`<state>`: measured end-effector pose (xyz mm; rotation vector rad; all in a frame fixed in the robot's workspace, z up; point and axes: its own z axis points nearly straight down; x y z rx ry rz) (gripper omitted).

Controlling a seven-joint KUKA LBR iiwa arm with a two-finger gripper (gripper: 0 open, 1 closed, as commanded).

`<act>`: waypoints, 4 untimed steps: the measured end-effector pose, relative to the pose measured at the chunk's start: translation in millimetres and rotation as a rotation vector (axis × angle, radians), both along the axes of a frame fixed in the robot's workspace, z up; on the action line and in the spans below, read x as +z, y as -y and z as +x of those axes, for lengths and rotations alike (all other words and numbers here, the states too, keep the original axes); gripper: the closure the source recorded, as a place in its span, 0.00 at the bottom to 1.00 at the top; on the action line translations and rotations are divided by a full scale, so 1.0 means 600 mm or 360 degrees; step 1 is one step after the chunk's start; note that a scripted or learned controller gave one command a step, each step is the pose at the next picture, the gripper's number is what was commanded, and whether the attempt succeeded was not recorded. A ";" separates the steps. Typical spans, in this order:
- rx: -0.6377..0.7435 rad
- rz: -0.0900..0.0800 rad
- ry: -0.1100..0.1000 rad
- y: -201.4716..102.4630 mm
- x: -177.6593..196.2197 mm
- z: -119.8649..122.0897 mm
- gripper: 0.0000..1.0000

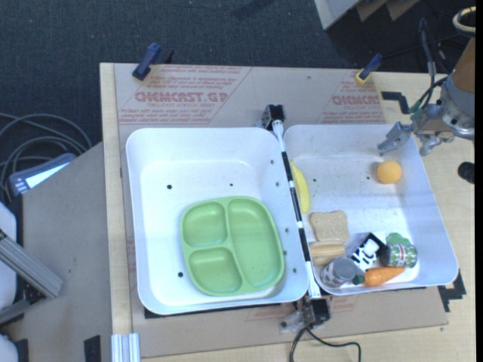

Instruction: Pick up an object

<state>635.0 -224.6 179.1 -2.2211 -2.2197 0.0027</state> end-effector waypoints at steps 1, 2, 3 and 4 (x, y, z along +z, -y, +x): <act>0.0002 0.0003 -0.0001 -0.044 -0.160 -0.013 0.00; 0.0004 0.0000 0.0007 -0.044 -0.140 -0.010 1.00; 0.0002 -0.0002 0.0010 -0.102 0.095 -0.127 1.00; 0.0004 0.0000 0.0008 -0.198 0.138 -0.105 1.00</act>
